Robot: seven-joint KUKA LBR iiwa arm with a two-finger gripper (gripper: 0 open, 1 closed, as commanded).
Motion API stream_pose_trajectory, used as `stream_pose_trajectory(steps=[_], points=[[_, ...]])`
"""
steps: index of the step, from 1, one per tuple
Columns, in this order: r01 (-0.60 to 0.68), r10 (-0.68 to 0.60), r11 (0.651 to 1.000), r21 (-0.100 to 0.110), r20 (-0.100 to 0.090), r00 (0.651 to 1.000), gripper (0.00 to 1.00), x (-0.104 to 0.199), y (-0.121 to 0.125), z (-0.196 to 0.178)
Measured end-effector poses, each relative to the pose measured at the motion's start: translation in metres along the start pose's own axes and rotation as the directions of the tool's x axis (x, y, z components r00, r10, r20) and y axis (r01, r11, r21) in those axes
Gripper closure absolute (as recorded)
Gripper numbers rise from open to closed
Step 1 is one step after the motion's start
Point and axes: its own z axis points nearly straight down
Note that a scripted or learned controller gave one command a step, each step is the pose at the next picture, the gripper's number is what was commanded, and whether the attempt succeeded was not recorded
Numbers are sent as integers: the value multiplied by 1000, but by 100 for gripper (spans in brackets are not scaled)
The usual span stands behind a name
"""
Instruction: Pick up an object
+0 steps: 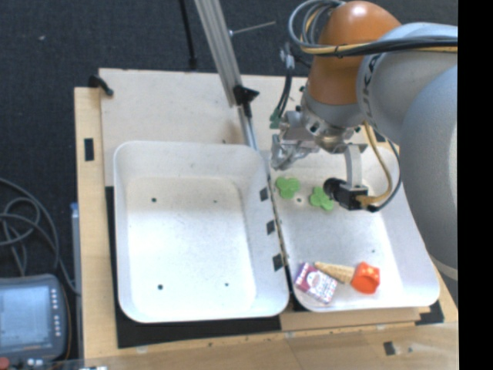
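In the right bin (400,241) lie two small green pieces, one (287,186) near the bin's left wall and one (320,199) a little to its right. At the bin's front lie a purple-and-white packet (315,282), a tan cone (335,270) and an orange block (367,277). My gripper (282,157) hangs over the back left corner of the right bin, just above and behind the left green piece. I see nothing between its fingers.
The left bin (192,230) lies beside the right one, their rims meeting along the middle. A slanted metal pole (223,52) rises behind the bins. Black cables (366,195) hang from the wrist over the right bin.
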Motion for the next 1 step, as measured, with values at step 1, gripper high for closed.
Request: stream_pose_trajectory(steps=[1], points=[[-1,1,1000,1,1,1000,100,43,13,7]])
